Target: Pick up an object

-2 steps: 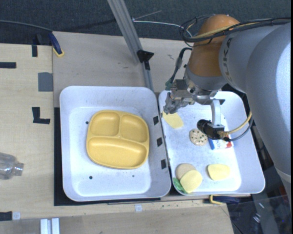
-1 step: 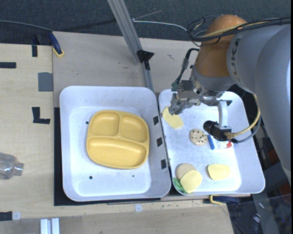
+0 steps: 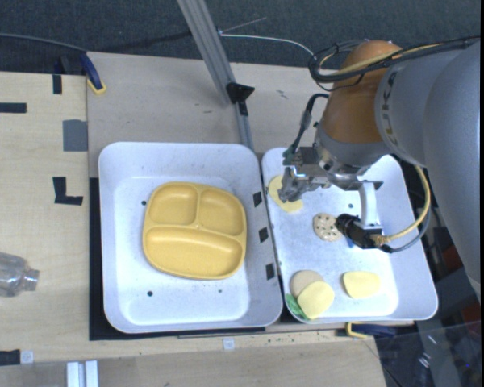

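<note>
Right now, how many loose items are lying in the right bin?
5: a pale yellow piece under the gripper at the bin's left edge, a speckled cookie mid-bin, and three near the front: tan round, yellow chunk, yellow oval. The arm may hide more.

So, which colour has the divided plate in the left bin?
Yellow: the divided plate, seen in the camera view.

The gripper [image 3: 290, 189] hangs low at the right bin's [image 3: 415, 293] left edge, right over a pale yellow disc [image 3: 291, 204]. A speckled cookie [image 3: 327, 226] lies just beside it, and a divided yellow plate [image 3: 195, 230] sits in the left bin [image 3: 117, 216].
</note>
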Motion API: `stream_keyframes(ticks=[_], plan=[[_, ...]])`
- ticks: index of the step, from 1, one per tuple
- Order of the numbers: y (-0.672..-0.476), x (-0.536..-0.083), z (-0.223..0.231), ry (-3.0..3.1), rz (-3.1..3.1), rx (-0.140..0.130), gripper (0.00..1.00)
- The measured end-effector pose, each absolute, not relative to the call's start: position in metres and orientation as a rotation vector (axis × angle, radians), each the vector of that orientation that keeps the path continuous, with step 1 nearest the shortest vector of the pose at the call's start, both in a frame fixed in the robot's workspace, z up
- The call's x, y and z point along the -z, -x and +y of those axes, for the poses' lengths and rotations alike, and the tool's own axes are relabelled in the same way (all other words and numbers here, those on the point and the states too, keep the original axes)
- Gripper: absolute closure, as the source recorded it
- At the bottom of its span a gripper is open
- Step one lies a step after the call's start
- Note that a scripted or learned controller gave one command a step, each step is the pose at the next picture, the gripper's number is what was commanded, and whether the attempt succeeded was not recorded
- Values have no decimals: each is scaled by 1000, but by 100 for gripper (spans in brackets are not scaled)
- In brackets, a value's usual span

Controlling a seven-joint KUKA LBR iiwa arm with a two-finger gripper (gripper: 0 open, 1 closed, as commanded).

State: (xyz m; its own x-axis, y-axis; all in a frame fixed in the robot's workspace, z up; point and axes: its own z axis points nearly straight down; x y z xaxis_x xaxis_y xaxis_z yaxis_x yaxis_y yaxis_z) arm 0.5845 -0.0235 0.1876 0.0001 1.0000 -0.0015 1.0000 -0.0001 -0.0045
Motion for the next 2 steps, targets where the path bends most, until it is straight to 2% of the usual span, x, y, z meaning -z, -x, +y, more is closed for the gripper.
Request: stream_keyframes(ticks=[1,2], plan=[[-583,-188,51,2209,-2229,1,100],[-560,-188,46,2220,-2220,-7,100]])
